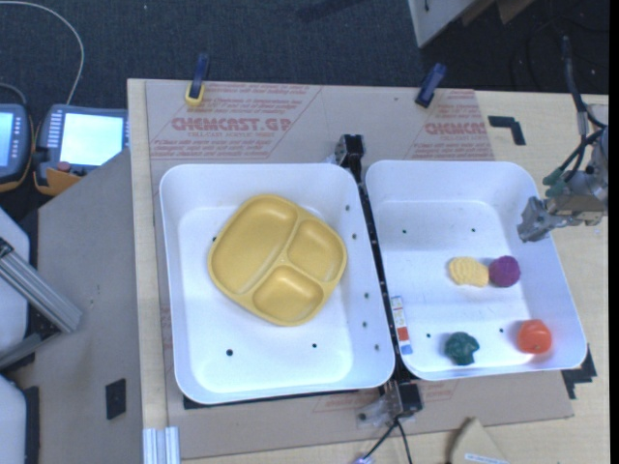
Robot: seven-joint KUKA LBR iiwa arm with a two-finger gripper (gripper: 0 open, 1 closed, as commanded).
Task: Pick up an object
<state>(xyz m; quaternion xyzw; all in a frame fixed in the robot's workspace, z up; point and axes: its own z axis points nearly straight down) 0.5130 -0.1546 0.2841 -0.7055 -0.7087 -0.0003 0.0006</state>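
tool (538,218): grey metal, blocky | cables: thin dark and greenish leads running above it

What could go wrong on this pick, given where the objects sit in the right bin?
1. The yellow piece and the purple piece touch, so closing on one may nudge or drag the other.
2. The orange piece lies close to the right bin wall, so a finger could hit the rim.
3. The gripper sits at the bin's right edge and may clip it descending.
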